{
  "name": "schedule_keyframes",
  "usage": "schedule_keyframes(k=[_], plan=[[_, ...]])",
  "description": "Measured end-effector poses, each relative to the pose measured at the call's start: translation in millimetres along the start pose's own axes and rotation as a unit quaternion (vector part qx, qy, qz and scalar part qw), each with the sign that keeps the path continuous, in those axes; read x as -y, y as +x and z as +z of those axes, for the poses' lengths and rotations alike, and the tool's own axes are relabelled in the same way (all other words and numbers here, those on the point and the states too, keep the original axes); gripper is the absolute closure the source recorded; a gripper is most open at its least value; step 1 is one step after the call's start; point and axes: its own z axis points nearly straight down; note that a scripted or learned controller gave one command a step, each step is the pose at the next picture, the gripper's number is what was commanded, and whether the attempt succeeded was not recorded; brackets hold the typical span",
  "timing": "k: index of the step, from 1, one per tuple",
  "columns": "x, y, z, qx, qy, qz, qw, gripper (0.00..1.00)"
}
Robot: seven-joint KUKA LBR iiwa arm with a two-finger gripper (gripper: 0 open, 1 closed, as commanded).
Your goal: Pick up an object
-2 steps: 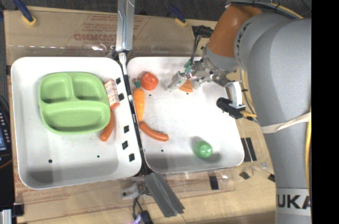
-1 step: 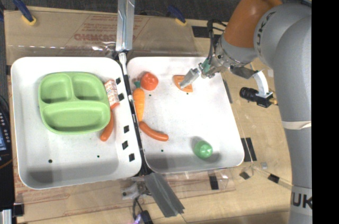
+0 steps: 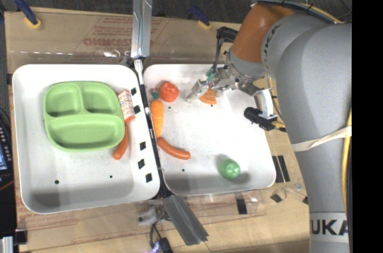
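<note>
Right bin (image 3: pixel 257 132): holds all candidates. Gripper (image 3: pixel 202 90) at 12 o'clock, low over floor, fingers closed on small orange piece (image 3: pixel 209 98), apparently. Grasp seemingly made; lift left. Carrot (image 3: pixel 157 116), sausage (image 3: pixel 173 150) at 9; green ball (image 3: pixel 229 168) at 5; tomato (image 3: pixel 169 91) at 10.

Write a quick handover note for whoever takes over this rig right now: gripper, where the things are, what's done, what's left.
Gripper: low in the right bin, beside a small orange piece; a grasp isn't confirmed.
Right bin: tomato, carrot, sausage, green ball.
Left bin: green divided plate, a small packet and another sausage.
Done: arm is at the orange piece.
Left: confirm a grip and lift.
</note>
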Motion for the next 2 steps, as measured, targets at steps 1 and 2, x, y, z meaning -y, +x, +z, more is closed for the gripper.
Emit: schedule_keyframes(k=[1, 2], plan=[[-1, 1, -11, 0.000, 0.000, -0.003, 1.0000, 1.00], [-4, 77, -104, 0.001, -0.002, 0.015, 0.9999, 1.00]])
